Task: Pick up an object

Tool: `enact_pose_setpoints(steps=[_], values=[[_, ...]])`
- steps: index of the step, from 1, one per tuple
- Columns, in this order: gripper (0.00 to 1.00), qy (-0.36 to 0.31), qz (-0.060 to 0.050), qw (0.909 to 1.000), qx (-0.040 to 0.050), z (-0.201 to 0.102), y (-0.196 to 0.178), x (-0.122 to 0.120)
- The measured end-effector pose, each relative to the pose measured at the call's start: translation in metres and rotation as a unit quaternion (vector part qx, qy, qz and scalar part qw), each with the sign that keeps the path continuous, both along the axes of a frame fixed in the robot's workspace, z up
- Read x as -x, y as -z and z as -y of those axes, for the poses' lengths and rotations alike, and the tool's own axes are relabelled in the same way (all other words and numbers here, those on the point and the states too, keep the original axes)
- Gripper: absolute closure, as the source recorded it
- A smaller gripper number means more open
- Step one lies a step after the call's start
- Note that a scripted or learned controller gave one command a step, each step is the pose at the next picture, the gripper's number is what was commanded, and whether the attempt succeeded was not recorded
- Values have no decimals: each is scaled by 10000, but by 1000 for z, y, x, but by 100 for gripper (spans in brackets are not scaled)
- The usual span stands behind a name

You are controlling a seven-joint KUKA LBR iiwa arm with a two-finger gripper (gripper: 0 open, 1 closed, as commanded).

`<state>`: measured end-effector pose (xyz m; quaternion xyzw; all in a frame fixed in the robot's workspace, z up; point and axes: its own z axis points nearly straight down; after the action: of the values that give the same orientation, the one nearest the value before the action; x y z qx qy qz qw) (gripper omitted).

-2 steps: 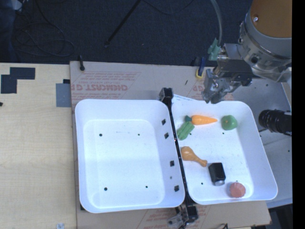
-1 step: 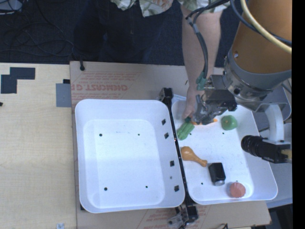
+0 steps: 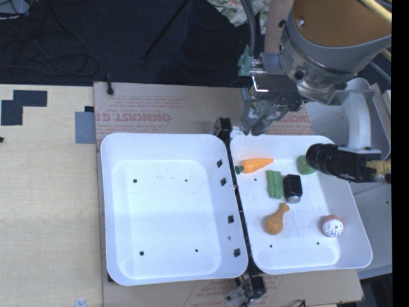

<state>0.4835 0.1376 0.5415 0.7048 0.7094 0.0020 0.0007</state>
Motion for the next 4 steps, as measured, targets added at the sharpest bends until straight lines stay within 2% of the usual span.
enact_pose_setpoints(steps=[1,3,4], values=[[100,10,-27,10000,16,-29,5,-64],[100,10,-24,10000,16,-87,5,-162],[100,23,-55,10000,24,-106,17,-160]])
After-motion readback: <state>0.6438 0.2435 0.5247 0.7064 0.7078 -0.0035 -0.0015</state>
